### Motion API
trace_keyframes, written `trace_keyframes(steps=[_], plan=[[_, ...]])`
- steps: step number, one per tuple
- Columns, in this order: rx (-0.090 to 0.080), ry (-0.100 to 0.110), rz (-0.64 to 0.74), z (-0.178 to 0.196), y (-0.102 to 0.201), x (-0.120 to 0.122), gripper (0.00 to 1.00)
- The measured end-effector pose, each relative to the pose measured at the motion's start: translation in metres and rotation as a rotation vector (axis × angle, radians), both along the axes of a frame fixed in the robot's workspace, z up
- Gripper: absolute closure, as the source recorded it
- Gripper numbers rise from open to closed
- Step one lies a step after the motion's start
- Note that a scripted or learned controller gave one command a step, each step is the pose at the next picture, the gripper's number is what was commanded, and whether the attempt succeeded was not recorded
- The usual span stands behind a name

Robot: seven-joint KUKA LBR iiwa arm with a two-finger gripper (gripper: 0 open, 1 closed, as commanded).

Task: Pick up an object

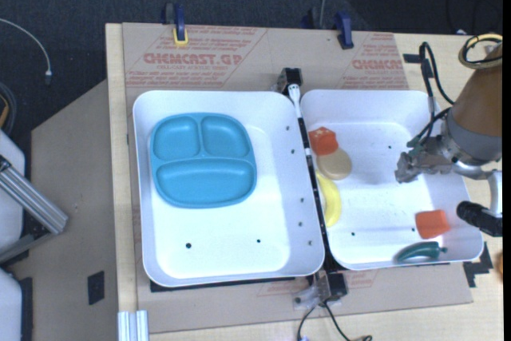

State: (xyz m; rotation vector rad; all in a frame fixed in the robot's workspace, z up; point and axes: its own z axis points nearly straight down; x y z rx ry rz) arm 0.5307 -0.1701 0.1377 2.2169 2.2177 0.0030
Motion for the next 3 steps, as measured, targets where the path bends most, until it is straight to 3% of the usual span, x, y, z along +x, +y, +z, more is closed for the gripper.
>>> trace_keyframes(steps=[2, 3], plan=[[0.0, 0.0, 0.001, 0.074, -0.004, 0.006, 1.0], [0.005, 0.007, 0.004, 0.08, 0.041, -0.002, 1.0]])
